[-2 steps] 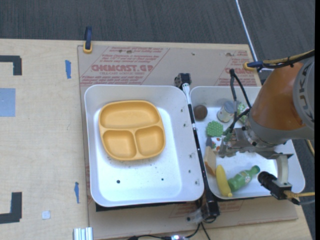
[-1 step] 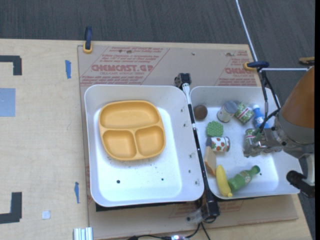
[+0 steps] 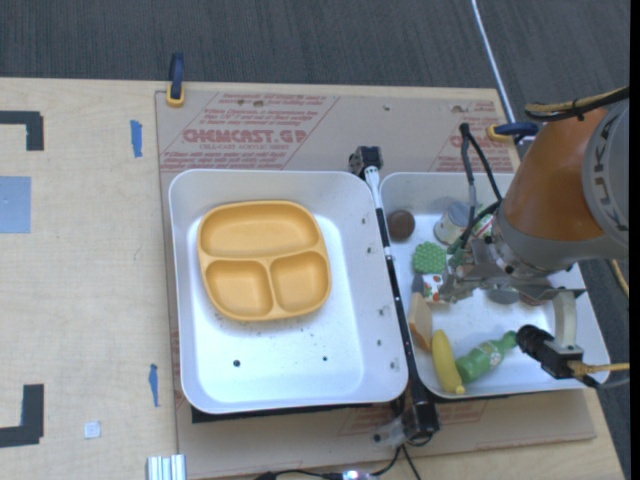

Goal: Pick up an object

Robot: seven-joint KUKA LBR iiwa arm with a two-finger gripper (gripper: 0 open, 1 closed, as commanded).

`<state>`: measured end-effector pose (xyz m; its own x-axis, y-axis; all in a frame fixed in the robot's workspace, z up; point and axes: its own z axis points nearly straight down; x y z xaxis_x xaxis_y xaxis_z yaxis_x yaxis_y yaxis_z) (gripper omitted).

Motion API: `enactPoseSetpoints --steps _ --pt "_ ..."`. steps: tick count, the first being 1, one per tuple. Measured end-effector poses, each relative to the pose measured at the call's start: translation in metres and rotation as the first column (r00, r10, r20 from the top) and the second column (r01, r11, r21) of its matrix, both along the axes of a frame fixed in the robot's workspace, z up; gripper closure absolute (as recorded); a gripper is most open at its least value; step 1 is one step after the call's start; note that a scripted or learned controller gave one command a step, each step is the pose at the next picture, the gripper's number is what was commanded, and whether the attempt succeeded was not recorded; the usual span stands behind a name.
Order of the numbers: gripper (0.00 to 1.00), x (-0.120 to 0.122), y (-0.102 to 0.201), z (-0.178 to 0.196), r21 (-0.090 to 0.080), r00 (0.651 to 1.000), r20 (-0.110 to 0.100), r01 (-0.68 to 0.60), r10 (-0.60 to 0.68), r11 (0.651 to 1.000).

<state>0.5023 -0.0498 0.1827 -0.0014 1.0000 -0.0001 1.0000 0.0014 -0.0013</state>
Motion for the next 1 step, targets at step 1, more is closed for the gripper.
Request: enactPoseSetpoints --steps 1 --pt "0.0 0.0 -0.0003 0.0 0.0 1.0 0.0 0.0 0.0 1.0"
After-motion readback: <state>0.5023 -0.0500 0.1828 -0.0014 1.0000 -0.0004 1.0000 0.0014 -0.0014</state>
